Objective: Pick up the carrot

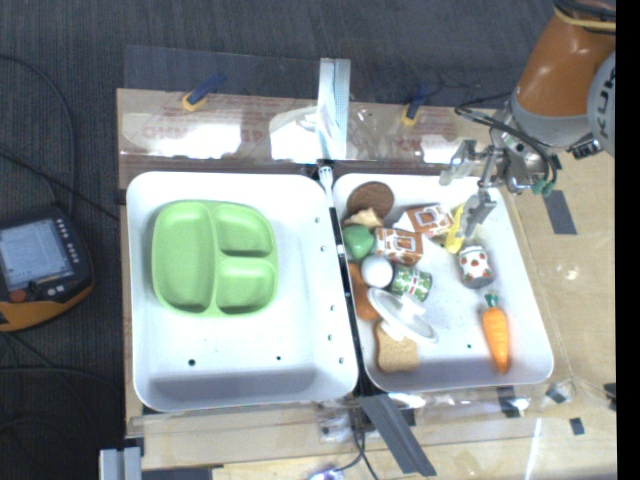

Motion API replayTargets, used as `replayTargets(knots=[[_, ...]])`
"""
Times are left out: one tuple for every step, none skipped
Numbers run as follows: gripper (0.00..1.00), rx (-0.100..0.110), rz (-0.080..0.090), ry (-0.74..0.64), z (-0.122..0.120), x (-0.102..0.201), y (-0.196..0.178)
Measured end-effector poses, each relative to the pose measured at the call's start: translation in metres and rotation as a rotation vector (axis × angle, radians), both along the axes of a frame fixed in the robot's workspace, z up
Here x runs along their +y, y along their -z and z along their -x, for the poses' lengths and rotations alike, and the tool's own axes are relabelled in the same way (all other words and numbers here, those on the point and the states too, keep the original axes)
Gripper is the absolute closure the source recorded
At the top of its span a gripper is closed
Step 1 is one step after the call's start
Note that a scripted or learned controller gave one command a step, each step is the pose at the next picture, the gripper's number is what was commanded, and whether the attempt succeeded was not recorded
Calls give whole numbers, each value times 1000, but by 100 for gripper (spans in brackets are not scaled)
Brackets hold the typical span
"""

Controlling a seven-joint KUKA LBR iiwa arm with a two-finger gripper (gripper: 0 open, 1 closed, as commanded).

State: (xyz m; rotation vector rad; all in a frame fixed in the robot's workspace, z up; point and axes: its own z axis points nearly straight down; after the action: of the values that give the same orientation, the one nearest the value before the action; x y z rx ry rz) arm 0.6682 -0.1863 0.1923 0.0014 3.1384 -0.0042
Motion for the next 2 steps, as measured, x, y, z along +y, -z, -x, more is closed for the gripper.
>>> replayTargets(knots=[[0, 5, -4, 73, 64, -8, 61], [0, -11, -4, 346, 152, -15, 101]])
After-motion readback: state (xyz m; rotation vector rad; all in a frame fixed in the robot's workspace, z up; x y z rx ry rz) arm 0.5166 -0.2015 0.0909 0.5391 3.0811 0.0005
